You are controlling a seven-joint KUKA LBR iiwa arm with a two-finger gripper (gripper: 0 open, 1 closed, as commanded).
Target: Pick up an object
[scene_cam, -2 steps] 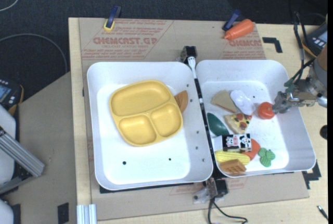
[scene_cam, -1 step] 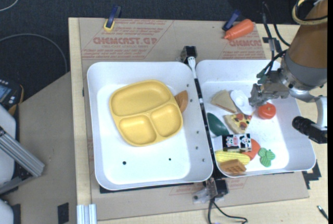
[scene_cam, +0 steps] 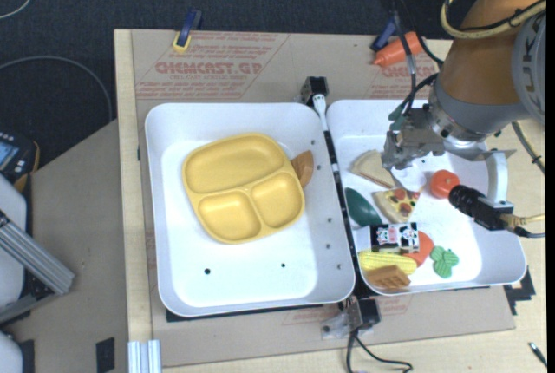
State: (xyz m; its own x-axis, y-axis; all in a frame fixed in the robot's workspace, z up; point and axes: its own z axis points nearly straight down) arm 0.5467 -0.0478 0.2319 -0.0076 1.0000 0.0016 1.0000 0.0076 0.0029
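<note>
The arm reaches in from the right, and my gripper [scene_cam: 404, 165] points down into the right bin [scene_cam: 494, 263], just above a tan wedge-shaped piece [scene_cam: 371, 167] and a pizza-slice toy [scene_cam: 398, 203]. A red tomato [scene_cam: 444, 182] lies just right of the gripper. Nearer the front lie a dark green piece [scene_cam: 360, 206], a black-and-white cow-patterned block [scene_cam: 395, 236], a yellow corn cob [scene_cam: 387, 261], a brown bread piece [scene_cam: 389, 278] and a green leafy piece [scene_cam: 444, 261]. I see nothing between the fingers.
The left bin [scene_cam: 165, 189] holds a yellow divided plate [scene_cam: 244, 186] with a brown piece [scene_cam: 303, 166] at its right edge. Clamps sit at the bench's back edge, blue-yellow [scene_cam: 185, 31] and orange [scene_cam: 395, 50]. A black cable part [scene_cam: 473, 203] hangs by the arm.
</note>
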